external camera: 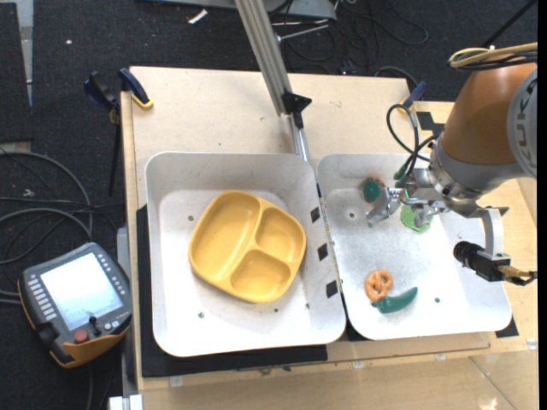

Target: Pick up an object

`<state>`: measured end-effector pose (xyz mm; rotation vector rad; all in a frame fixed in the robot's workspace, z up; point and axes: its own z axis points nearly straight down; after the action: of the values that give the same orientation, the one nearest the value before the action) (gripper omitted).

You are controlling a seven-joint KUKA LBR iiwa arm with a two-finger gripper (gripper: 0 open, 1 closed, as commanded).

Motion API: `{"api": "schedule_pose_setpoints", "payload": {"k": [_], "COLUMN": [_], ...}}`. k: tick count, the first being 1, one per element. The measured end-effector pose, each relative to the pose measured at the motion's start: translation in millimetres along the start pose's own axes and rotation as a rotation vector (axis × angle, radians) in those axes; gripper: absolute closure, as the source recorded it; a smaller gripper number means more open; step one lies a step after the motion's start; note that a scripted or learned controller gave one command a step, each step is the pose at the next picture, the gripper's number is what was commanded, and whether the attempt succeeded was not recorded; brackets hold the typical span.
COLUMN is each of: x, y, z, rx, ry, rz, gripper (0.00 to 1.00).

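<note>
While the arm (491, 126) reaches in over the right bin (479, 319), its gripper (386, 205) hangs low near the bin's back, just beside a dark green piece (373, 190) and a light green object (416, 216). An orange pretzel (377, 284) touches a green pepper (397, 300) toward the front. A yellow divided plate (248, 246) lies in the left bin (171, 314).

Teach pendant (75, 301) on floor left of bench; metal pole (267, 43) slanting above bins.

Orange pretzel (378, 284) touching dark green pepper (397, 300), right bin's near side.
</note>
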<state>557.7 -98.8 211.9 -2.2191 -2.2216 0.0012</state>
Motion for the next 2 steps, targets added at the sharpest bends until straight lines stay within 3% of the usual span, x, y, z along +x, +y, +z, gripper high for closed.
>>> {"api": "schedule_pose_setpoints", "payload": {"k": [1,2], "x": [-0.1,-5.7], "y": [0.0,6.6], "z": [-0.1,57.1], "rx": [0.0,0.004], "ry": [0.0,0.0], "rz": [0.001,0.002], "gripper": [0.0,0.0]}}
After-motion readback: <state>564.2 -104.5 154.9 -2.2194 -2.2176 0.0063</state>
